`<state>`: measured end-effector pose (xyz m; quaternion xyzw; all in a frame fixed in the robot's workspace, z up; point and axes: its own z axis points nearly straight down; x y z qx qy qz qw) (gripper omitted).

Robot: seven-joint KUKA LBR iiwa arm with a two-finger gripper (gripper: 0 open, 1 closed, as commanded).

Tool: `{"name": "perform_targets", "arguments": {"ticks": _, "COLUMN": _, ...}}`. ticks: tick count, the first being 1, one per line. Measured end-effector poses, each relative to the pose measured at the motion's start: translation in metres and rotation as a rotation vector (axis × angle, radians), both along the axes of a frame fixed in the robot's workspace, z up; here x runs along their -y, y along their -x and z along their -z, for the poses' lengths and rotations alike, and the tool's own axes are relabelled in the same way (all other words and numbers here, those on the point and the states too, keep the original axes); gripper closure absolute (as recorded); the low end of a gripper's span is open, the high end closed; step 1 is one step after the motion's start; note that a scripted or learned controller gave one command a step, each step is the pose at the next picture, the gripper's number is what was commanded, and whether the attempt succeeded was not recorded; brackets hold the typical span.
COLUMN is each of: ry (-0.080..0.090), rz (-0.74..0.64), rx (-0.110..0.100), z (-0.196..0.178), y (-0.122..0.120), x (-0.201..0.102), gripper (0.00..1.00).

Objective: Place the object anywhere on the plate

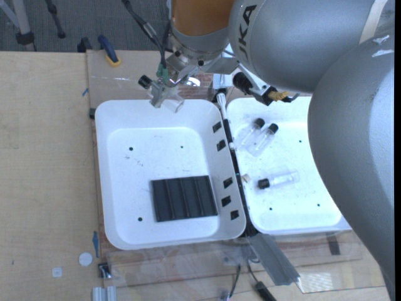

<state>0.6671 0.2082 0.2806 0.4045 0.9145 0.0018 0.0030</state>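
A black ribbed plate (183,198) lies flat in the near half of the left bin (119,121). Three clear vials with black caps are in the right bin (301,212): two close together (255,126) (268,134) at its far left, and one (277,179) lying alone nearer the front. My gripper (161,98) hangs over the far rim of the left bin, well away from the plate and from the vials. Something small and glassy glints beside it, too unclear to name.
A row of black clips (224,168) runs along the raised wall between the two bins. The big grey arm (326,49) covers the upper right. Small tools and a blue clamp (110,52) lie on the bench beyond the bins.
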Motion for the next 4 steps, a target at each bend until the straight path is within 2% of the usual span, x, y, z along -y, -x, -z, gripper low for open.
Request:
{"name": "perform_targets", "arguments": {"ticks": 1, "ry": 0.002, "rz": -0.151, "rx": -0.008, "z": 0.021, "y": 0.006, "x": -0.008, "gripper": 1.0}}
{"name": "perform_targets", "arguments": {"ticks": 2, "ry": 0.001, "rz": -0.448, "rx": -0.001, "z": -0.006, "y": 0.018, "x": -0.015, "gripper": 1.0}}
{"name": "perform_targets", "arguments": {"ticks": 3, "ry": 0.004, "rz": -1.001, "rx": 0.0, "z": -0.004, "y": 0.018, "x": -0.018, "gripper": 1.0}}
{"name": "perform_targets", "arguments": {"ticks": 4, "ry": 0.004, "rz": -1.027, "rx": 0.005, "z": -0.012, "y": 0.009, "x": -0.018, "gripper": 1.0}}
